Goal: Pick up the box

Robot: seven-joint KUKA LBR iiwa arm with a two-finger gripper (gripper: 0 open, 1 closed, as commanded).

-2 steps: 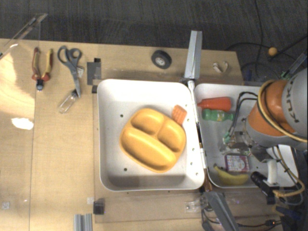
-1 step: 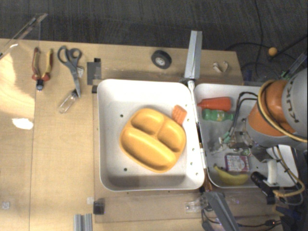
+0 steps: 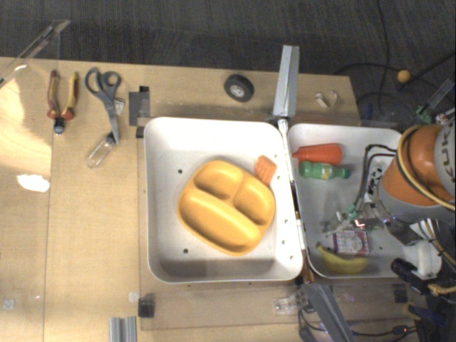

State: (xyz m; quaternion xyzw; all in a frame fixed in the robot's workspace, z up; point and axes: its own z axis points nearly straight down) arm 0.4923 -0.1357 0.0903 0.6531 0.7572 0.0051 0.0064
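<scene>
White right bin [image 3: 313,137]: claw [image 3: 354,223] low over box [image 3: 350,244], banana [image 3: 340,261] beside; finger state can't tell.

Grey arm with orange band reaching in from right, end effector [image 3: 354,223] lowered, wrist angled left

We count two white bins: the left bin [image 3: 160,212] and the right bin [image 3: 313,134]. On the tabletop [image 3: 78,248] we see one pair of scissors [image 3: 107,98], one pair of pliers [image 3: 60,98] and one tape roll [image 3: 239,87].
</scene>
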